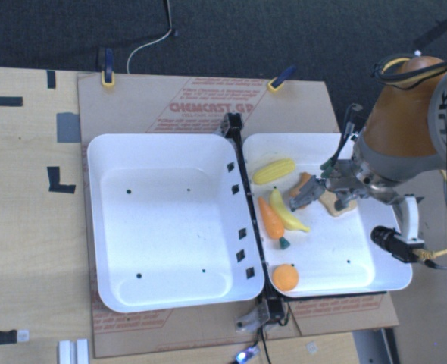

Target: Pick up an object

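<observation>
A robot gripper (308, 193) hangs low in the right bin (360, 275), near a banana (288, 212) and carrot (271, 218). Whether it is open or holding anything is unclear.

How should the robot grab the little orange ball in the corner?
Probably from straight above, closing across the middle of the orange. It is round, so any width works, but it sits near the right bin's front wall and the divider, leaving little room from the side.

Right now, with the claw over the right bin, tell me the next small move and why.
Probably ease the claw straight down and a touch toward the banana. It hangs over the right bin just beside the banana and carrot, with nothing visibly gripped. The corn and orange lie further off, so the banana looks the nearest target.
</observation>
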Controlling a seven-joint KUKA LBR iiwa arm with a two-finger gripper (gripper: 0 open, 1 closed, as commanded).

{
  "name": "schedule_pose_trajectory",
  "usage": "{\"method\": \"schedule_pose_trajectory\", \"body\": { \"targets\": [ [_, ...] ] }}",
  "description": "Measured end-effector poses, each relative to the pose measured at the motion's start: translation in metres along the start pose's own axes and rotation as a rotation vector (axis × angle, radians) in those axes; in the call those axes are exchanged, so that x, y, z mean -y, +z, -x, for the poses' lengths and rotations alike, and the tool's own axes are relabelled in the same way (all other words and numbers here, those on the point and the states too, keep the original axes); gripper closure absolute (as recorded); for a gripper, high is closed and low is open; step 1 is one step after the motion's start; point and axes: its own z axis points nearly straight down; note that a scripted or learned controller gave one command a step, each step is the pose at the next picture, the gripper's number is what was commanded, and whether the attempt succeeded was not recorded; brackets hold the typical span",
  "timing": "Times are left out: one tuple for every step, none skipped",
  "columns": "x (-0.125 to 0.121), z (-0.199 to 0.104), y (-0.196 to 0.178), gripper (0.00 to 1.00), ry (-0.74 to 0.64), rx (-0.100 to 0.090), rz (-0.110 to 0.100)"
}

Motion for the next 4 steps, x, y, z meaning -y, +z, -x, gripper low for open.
{"method": "schedule_pose_trajectory", "body": {
  "targets": [
    [-0.006, 0.000, 0.151, 0.00, 0.000, 0.002, -0.004],
    [-0.009, 0.000, 0.132, 1.00, 0.001, 0.002, 0.006],
    [0.012, -0.072, 0.044, 1.00, -0.007, -0.002, 0.006],
    [0.002, -0.115, -0.128, 1.00, -0.007, -0.002, 0.019]
  ]
}}
